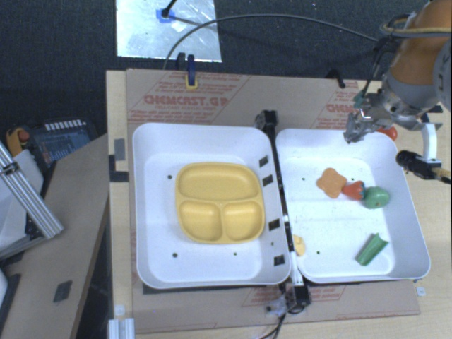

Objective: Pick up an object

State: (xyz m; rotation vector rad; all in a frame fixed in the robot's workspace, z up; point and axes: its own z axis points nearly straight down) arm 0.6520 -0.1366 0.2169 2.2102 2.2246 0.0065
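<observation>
Hand (355,134) hovers over right bin's (406,189) far rim, grip state unclear, toys untouched.

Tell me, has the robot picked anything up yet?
Not yet. The hand hangs above the right bin's far edge, away from the toys. The orange piece, red piece, round green piece and long green piece all lie there. Reaching, gripping and lifting remain.

Arm (424,41) cropped at right edge
</observation>
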